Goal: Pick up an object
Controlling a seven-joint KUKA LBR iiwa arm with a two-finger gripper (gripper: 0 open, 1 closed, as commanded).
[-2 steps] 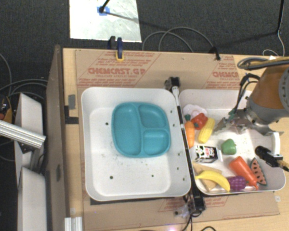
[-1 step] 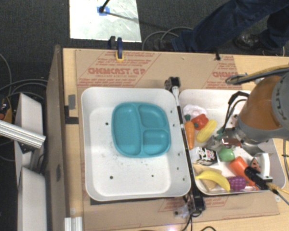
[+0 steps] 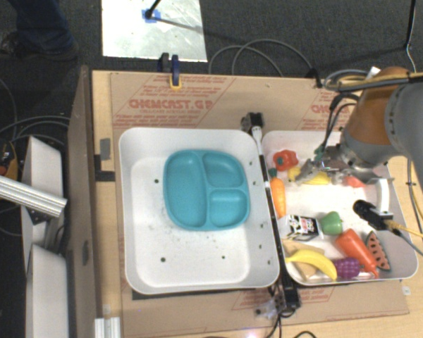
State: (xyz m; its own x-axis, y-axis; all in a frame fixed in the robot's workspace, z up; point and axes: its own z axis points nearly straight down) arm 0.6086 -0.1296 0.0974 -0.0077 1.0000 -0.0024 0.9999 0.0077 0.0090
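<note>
Hand (image 3: 317, 169) low in the right bin (image 3: 409, 263), grip state unclear, by a yellow toy (image 3: 317, 179)

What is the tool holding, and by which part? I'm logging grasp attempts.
Cannot be told: the tool sits low among the toys by a yellow piece, its tip unclear.

Even overhead light, soft shadows, slight blur, glare on foil sheet (image 3: 154, 18).

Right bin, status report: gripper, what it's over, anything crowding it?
Gripper low in the right bin, over a yellow toy. No grasp confirmed. Tomato and carrot close by; teal tray alone in the left bin.
</note>
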